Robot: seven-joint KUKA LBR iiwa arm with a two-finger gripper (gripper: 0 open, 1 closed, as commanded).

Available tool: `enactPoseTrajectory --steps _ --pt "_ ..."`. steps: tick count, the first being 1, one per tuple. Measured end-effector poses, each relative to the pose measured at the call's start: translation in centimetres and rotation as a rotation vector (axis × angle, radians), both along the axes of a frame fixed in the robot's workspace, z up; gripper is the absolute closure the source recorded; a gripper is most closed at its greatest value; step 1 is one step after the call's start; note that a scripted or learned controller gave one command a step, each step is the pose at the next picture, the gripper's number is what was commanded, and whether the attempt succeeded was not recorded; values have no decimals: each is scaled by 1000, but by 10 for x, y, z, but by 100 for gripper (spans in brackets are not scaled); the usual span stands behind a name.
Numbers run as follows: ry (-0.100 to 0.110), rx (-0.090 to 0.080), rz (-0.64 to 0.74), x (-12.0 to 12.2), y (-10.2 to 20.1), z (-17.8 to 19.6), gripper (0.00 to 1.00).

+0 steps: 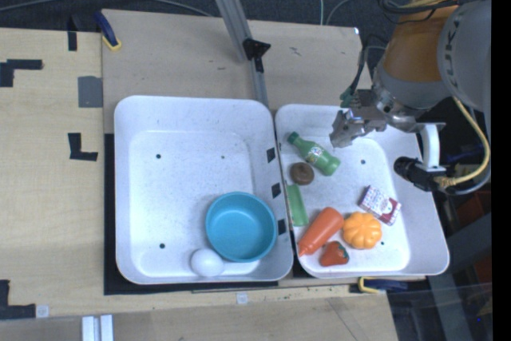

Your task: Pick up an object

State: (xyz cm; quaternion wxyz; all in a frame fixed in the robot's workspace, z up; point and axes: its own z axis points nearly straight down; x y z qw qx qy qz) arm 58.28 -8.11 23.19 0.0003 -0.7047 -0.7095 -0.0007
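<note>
Objects for picking lie mostly in the right bin, below and beside the claw, which hangs over that bin's upper part with nothing visibly between its tips (whether they are spread or pressed together I cannot tell from this slant). Just down-left of the claw lies a green bottle, tilted, its cap end pointing up-left; the two look close but apart. Below the bottle sits a small brown round thing, and under that a green stick-like piece along the bin's left wall. Further down from the claw lie an orange carrot, a red strawberry-like piece touching its lower end, and an orange pumpkin just beside the carrot. A small red and white packet rests down-right of the claw. Well off to the claw's lower left, in the left bin, stand a blue bowl and a white ball touching its rim.
</note>
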Motion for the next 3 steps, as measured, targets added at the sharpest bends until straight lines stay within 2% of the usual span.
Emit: enactPoseTrajectory --steps 1,2,3 --pt "1 0 0 27 46 0 100" --pt "2 -1 0 37 101 -11 100" --pt "0 0 -1 58 143 -4 100"
